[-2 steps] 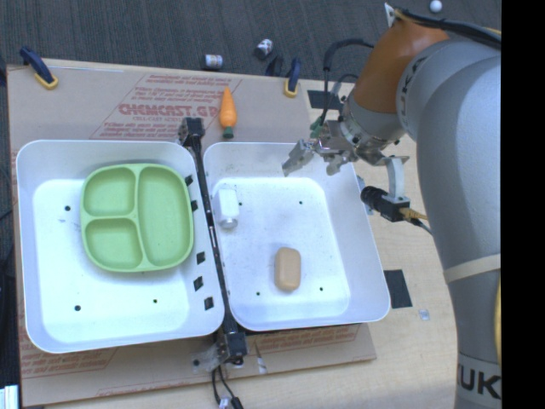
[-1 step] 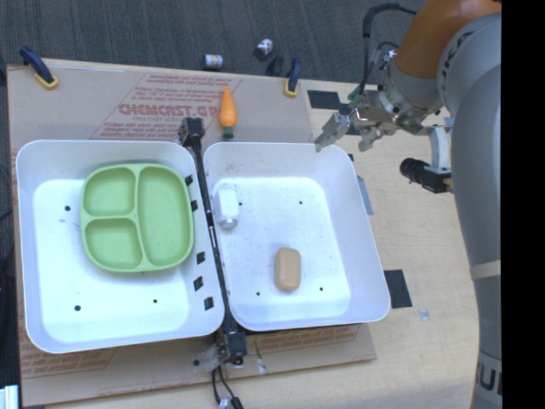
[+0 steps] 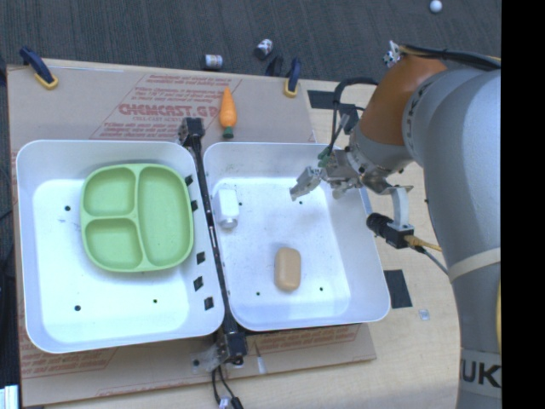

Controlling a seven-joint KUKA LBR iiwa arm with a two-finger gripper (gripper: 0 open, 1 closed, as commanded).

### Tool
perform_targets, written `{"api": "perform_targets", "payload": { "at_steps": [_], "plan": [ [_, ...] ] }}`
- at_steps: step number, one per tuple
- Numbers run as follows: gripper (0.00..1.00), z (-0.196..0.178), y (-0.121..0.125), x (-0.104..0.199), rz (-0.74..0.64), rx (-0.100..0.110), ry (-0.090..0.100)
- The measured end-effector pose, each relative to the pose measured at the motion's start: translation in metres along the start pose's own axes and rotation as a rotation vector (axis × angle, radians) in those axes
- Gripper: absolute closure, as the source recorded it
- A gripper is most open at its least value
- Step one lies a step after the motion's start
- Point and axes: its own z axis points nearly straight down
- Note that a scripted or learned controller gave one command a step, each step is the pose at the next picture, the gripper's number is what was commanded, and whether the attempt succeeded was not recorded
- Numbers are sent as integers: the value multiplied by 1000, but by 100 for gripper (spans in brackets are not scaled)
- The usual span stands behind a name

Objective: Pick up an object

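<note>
A tan oblong object [image 3: 288, 268] lies in the lower middle of the right bin [image 3: 358, 288]. A small white object [image 3: 227, 205] sits near that bin's left wall. My gripper [image 3: 319, 185] hangs over the bin's upper right part, up and to the right of the tan object and well apart from both objects. Its fingers stand open with nothing between them.
A green divided plate [image 3: 136, 216] lies in the left bin [image 3: 51, 313]. An orange carrot-like toy [image 3: 227, 109] rests on the cardboard behind the bins. Blue clamps [image 3: 292, 76] grip the cardboard's back edge. The arm's bulk covers the right side.
</note>
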Motion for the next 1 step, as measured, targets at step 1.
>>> {"api": "perform_targets", "payload": {
  "at_steps": [1],
  "plan": [
    [0,-57,36,38,0,-5,-1]
  ]
}}
